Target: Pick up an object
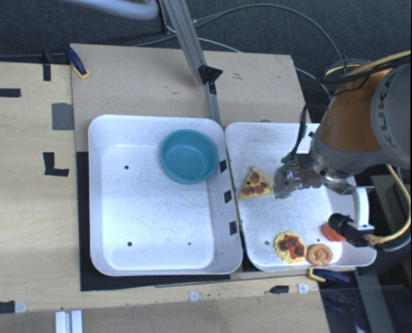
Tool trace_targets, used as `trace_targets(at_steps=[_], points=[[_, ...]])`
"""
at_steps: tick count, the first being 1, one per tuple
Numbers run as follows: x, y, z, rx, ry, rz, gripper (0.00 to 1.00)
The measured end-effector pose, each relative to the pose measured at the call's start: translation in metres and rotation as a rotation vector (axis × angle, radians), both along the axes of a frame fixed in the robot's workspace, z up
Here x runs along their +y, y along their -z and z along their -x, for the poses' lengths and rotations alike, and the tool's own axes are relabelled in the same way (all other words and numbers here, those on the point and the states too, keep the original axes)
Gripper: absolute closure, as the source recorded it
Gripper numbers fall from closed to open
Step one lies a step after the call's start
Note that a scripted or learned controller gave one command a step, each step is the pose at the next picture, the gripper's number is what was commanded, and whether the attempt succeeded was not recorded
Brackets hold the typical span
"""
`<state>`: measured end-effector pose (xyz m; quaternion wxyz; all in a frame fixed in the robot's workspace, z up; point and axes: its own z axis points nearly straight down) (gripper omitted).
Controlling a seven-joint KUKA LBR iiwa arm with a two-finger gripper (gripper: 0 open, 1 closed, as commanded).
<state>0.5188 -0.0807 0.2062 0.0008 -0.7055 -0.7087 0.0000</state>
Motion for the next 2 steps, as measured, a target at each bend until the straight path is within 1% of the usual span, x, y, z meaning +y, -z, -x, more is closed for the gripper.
trace_targets(at_steps=[1,2], points=[[0.04,-0.006,-0.015,-0.001,0.0,0.0,1.0],[0.078,-0.006,-0.035,0.0,0.001,0.0,1.0]])
